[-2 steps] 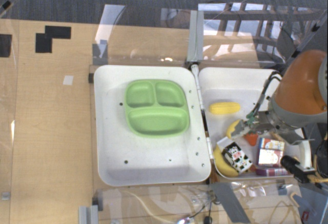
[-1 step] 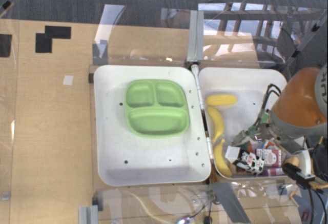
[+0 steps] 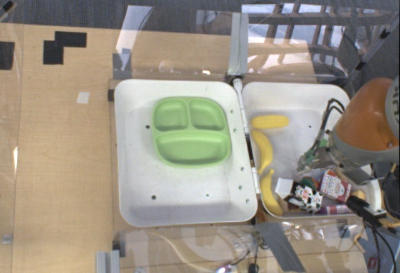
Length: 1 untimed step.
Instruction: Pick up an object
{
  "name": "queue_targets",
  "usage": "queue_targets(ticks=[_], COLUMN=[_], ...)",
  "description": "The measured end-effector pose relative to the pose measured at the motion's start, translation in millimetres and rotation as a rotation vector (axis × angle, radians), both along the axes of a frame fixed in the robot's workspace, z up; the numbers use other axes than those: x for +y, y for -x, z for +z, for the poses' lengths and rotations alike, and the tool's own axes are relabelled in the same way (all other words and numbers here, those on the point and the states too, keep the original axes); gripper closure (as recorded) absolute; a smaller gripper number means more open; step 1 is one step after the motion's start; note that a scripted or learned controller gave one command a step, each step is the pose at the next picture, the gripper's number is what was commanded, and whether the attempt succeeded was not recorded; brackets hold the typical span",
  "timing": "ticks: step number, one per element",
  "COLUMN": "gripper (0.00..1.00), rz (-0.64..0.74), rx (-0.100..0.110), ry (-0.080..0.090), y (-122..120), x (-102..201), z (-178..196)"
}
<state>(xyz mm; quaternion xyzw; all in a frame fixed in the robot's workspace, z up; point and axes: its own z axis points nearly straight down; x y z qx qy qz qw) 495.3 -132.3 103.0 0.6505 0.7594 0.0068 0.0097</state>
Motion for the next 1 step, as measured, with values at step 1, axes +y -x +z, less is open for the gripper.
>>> queue_targets(ticks=[1], gripper=[1.00], rz=[0.106], rx=[0.017], ry=[0.001], y=[-22.9], x=[-55.0], z=[62.8])
